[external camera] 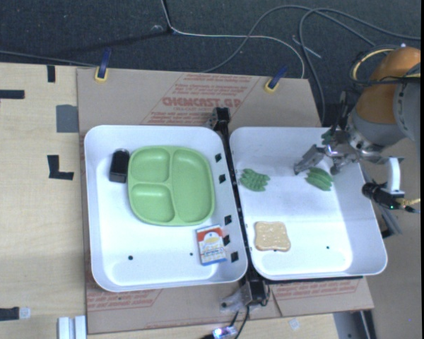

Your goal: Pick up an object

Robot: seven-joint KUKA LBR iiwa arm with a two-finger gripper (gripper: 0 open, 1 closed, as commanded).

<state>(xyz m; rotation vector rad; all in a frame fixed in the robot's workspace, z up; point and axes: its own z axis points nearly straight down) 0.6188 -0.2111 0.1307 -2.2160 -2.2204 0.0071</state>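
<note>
My gripper (319,162) hangs over the back right of the right bin (297,210), with its fingers spread open. One finger (304,165) points left. A small green piece (320,181) lies on the bin floor just in front of the fingers, and nothing is between them. A second green leafy piece (254,180) lies near the bin's left wall. A slice of toast (272,236) rests at the front left of the same bin.
The left bin (109,253) holds a green divided plate (172,186), a black block (119,165) to its left and a small printed carton (211,244) at the front right. A divider (232,189) separates the bins. Cables run behind the bench.
</note>
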